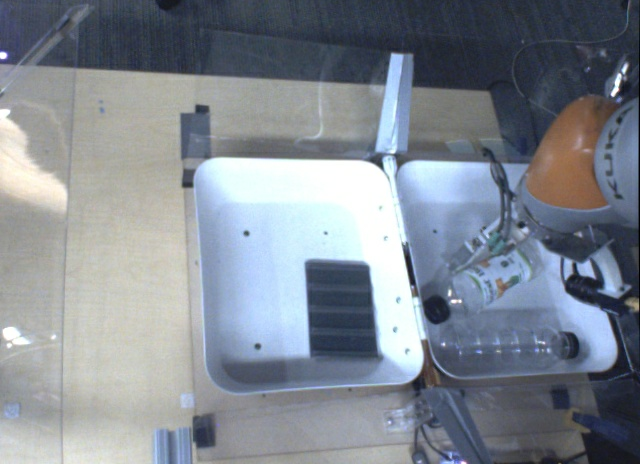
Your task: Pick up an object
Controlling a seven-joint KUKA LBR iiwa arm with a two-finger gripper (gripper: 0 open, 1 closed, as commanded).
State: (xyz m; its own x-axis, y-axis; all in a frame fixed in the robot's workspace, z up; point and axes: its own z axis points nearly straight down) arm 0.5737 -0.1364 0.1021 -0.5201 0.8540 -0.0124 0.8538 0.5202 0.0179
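Observation:
In the right bin (430,192) a small bottle (493,280) with a white and green label lies tilted, its black cap (435,309) pointing to the front left. My gripper (487,243) reaches down from the orange-banded wrist (568,160) and sits right over the upper end of that bottle, touching or nearly touching it. A clear plastic bottle (500,345) with a dark cap (568,344) lies along the bin's front wall. A dark ribbed rectangular block (340,307) lies flat in the left bin (230,252).
The bins meet at a shared divider (400,252). A metal bar (394,104) stands behind them. Cables (590,287) hang at the right bin's right edge. A clear panel (40,202) covers the bench at the left.

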